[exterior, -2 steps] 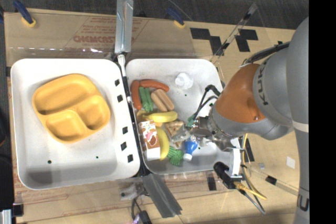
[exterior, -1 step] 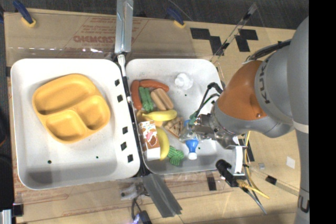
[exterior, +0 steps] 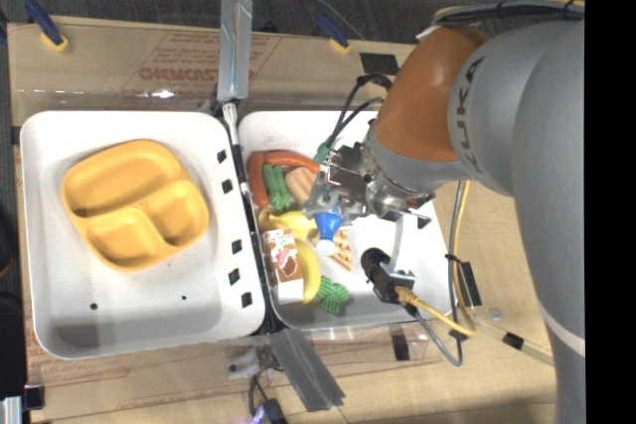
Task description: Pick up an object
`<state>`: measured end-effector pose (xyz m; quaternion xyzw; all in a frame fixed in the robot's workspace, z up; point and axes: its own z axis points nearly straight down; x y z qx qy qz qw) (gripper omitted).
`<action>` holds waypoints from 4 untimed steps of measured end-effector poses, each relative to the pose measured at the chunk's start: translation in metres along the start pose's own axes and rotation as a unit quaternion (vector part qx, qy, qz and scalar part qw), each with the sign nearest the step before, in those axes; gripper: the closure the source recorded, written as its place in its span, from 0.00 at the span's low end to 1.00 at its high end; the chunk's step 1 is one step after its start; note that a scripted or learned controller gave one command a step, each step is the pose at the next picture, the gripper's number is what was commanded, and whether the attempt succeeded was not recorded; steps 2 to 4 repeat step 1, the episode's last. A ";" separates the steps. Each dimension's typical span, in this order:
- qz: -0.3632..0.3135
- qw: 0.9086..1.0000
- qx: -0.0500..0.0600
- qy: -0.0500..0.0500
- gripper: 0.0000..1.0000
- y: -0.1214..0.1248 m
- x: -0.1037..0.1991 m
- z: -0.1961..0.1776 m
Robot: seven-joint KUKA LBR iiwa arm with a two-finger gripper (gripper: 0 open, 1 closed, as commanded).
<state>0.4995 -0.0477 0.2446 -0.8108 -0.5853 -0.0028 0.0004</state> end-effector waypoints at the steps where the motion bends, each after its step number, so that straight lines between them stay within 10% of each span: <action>1: 0.062 0.998 0.003 -0.004 1.00 0.013 0.010 -0.015; 4: 0.062 0.998 0.003 -0.004 1.00 0.013 0.010 -0.015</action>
